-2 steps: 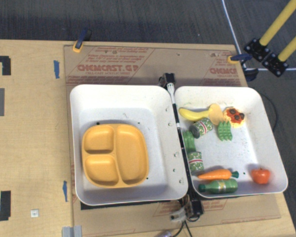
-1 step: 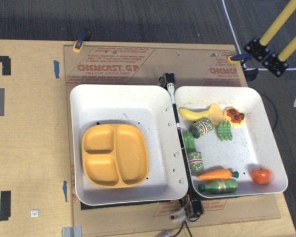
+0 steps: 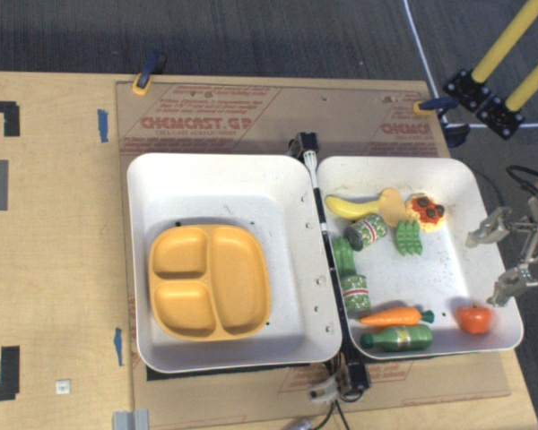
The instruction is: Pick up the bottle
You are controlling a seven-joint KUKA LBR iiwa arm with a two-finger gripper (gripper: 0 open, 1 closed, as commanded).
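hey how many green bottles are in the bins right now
2, both in the right bin. One bottle lies along its left wall, near the divider. The other bottle lies on its side at the near edge, just below the carrot. None seems hidden.

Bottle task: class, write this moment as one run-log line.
gripper: open, at right bin's right edge | bottle: lying by bin's front wall, not held | carrot: beside bottle

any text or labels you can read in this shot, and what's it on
"CHEMCAST GP", red print on the brown board behind the left bin.
The same red print starts again at the board's right end, partly cut off.
Labels on the green bottle, the can and the second bottle: too small to read.
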